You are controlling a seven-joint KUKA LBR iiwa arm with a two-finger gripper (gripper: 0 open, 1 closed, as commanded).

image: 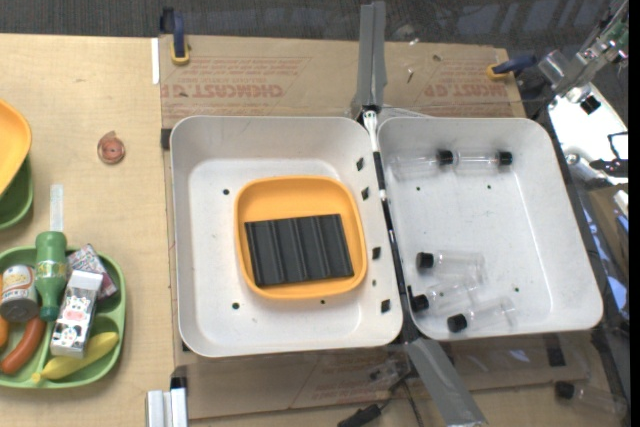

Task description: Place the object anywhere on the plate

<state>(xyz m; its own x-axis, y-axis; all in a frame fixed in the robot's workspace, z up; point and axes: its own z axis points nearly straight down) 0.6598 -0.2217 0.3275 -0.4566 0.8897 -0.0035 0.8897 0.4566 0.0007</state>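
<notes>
**Ribbed slab lies on the plate; claw state cannot be told**

Whether the claw is open or closed cannot be told from this view, nor can the arm's pose.

One sheet of cardboard [270,80] covers the bench under two white bins. One clamp [178,40] sits at its far left corner and a second clamp [510,67] at its far right.

The left bin [200,215] holds one orange plate [300,190], set near its middle. On the plate lies one dark grey ribbed slab [298,249], flat, wholly inside the rim and filling most of the plate's floor.

The right bin [560,215] holds clear tubes [470,158] with black caps. Five caps can be counted: two near the far wall and three towards the near left corner. The clear bodies are too faint to count apart.

Left of the bins, on the bare wood, stands one green tray [105,350] of toy food: one green bottle [50,265], one can [17,285], one carton [75,315], one sausage [22,347] and one banana [80,358]. Beyond it, at the left edge, is one yellow bowl [10,150]. One small pink disc [112,148] lies alone between the bowl and the left bin.
</notes>
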